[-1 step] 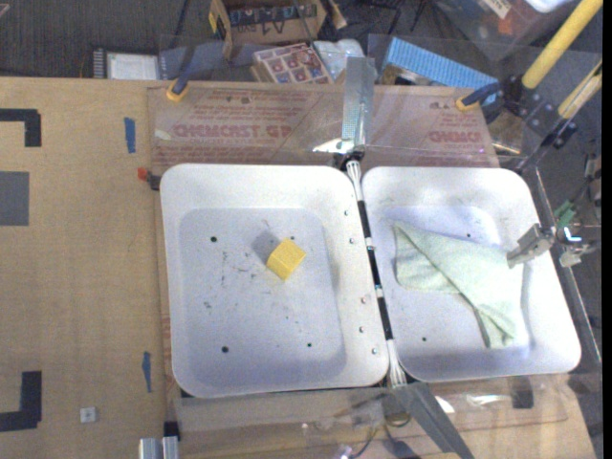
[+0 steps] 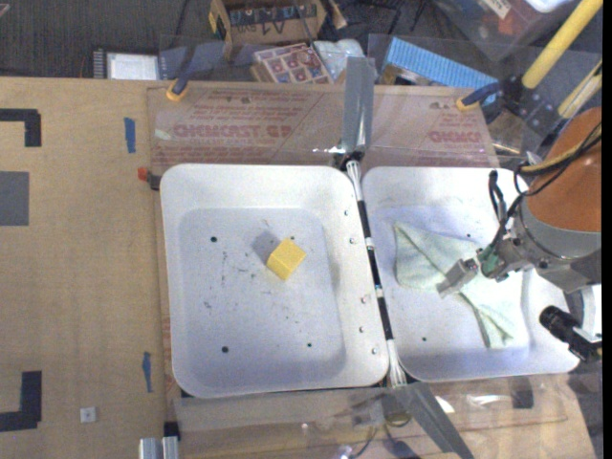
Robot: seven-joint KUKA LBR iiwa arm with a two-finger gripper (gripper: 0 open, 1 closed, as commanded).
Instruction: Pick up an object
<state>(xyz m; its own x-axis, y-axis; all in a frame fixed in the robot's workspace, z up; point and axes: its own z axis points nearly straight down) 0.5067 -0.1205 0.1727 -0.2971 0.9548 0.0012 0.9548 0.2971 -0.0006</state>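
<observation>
Left of frame, left bin (image 2: 191, 199): yellow block (image 2: 286, 259) lies near centre. Right bin (image 2: 421, 361): pale green cloth (image 2: 421, 256) crumpled mid-bin. My gripper (image 2: 459, 275) sits over cloth's right edge; grip state cannot tell.

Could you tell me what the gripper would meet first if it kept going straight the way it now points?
The gripper points left and down over the right bin. It would probably meet the pale green cloth first, though its height above the cloth is unclear.
</observation>
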